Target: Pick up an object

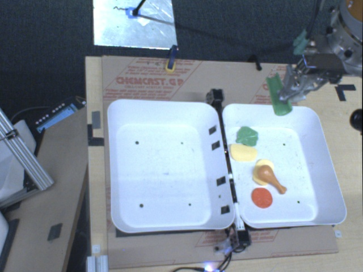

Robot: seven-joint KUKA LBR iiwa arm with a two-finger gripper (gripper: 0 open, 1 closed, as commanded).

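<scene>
Overhead slanted view of the bench with two shallow white bins side by side. The gripper [290, 92] hangs above the far edge of the right bin [326, 152], its fingers closed narrowly on the upper part of a green elongated object [277, 97], which hangs clear of the bin floor; the exact contact between fingertips and object is blurred, so the grasp appears firm but cannot be confirmed in detail. On the floor of the right bin lie a crumpled green piece [247, 135], a pale yellow block [244, 152] just beside it, a yellow-and-orange drumstick-shaped toy [267, 176], and a red disc [261, 198] near the toy. The left bin [122, 152] adjoins the right bin along a hinged central seam.
</scene>
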